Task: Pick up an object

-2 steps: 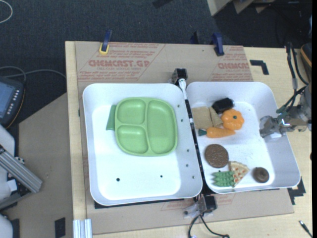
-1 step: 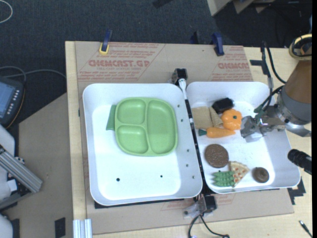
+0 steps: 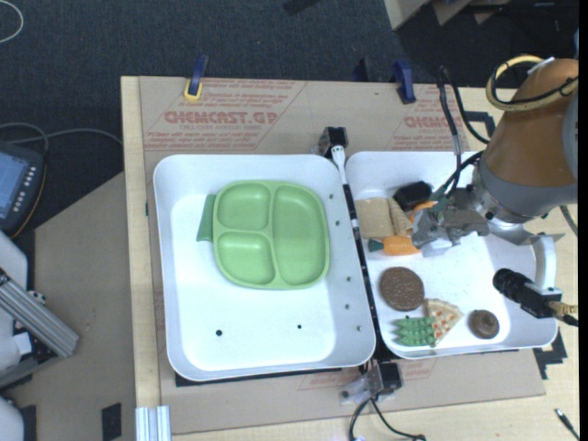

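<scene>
The right bin holds several toy foods. A tan bread piece lies at its left side, with a black item just behind it. An orange piece lies in front of the bread. Nearer the front are a round brown cookie, a pizza slice, a green leafy piece and a small brown donut. My gripper is low over the middle of this bin, right beside the orange piece and next to the bread. The view does not show anything between its fingers.
The left bin carries a green divided plate in its back half. A raised rim separates the two bins. My arm fills the right bin's back right corner. Clamps hold the board's far edge.
</scene>
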Robot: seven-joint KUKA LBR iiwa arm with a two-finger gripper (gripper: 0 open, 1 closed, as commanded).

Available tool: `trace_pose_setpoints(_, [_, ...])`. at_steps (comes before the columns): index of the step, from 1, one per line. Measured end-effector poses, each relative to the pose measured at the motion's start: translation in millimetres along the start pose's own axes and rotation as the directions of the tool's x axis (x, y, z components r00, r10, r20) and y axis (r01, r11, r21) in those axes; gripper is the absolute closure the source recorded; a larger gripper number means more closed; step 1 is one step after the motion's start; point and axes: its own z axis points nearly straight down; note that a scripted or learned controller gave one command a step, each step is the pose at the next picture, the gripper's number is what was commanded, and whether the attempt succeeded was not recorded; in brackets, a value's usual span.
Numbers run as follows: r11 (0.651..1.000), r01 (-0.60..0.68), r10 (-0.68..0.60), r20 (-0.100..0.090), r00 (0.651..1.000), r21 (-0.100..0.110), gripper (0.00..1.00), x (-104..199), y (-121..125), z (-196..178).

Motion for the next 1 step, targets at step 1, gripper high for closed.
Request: trace_pose_setpoints(1, [1.0,0.0,0.0,0.001,1.0,-0.005,1.0,43.7,6.5,-24.4])
